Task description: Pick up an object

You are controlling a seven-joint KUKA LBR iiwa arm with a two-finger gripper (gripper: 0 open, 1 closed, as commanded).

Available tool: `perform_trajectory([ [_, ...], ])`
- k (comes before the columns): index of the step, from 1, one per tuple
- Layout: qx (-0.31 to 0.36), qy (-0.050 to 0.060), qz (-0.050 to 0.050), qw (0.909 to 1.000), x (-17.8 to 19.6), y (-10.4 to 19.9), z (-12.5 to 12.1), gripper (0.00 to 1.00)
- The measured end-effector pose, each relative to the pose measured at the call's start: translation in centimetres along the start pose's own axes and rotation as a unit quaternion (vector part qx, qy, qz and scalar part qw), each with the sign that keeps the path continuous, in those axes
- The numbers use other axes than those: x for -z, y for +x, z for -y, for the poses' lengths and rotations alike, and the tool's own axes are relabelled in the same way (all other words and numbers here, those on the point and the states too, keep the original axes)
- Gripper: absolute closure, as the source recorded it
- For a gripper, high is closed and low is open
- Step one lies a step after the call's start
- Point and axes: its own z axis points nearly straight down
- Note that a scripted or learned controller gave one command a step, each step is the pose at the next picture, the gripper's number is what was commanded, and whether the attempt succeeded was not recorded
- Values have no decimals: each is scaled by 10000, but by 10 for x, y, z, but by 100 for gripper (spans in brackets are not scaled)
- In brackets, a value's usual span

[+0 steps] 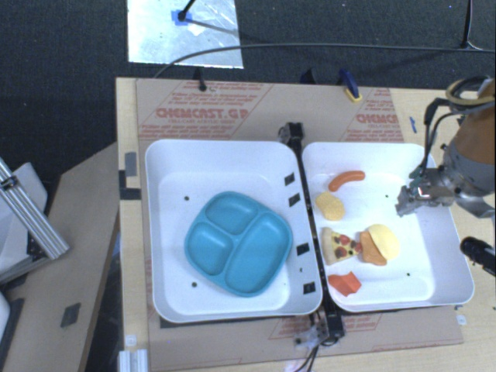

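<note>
Over the right bin's (pixel 446 285) far edge my end effector (pixel 415 198) hangs, carrying nothing; whether it is wide or narrow I cannot tell. Candidates lie apart from it toward the divider: a sausage (pixel 346 180), a yellow lump (pixel 331 205), a pizza slice (pixel 339 246) touching a burger (pixel 377 244), an orange piece (pixel 345 283). The sausage sits alone, so I judge it easiest. A blue tray (pixel 238 242) occupies the left bin (pixel 167 208).
</note>
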Motion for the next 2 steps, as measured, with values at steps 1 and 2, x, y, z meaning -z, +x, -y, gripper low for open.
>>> perform_trajectory([
  [1,2,-2,-1,10000,10,48,-24,100],
  [2,3,1,-5,10000,8,106,-37,100],
])
